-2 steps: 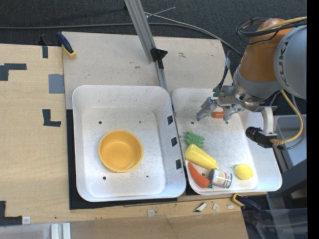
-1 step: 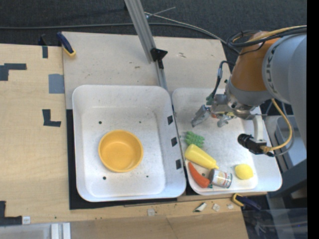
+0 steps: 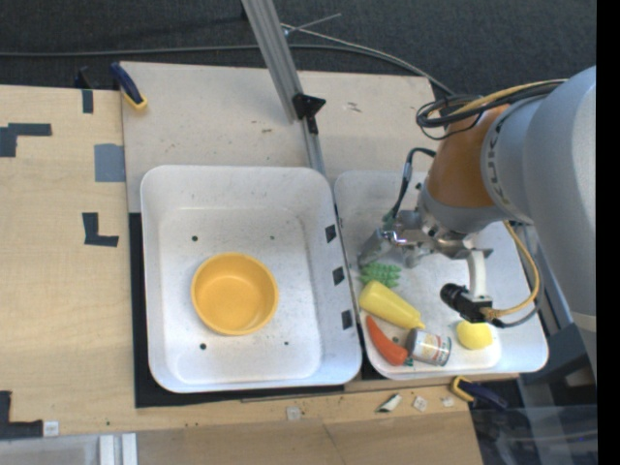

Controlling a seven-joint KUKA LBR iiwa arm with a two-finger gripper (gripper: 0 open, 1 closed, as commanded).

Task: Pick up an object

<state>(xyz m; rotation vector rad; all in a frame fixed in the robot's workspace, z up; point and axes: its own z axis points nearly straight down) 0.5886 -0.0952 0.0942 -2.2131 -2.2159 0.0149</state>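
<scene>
The gripper hangs low in the right bin, just above the green toy; whether it is wide or narrow I cannot tell. With 4 items crowded there, a descent could nudge the corn instead.

arm cut off at right edge, gripper fingers perhaps hidden

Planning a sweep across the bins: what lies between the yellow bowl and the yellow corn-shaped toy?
In the camera view, bare floor of the left white bin, then the two bins' adjoining rims, separate the yellow bowl from the yellow corn-shaped toy.
</scene>
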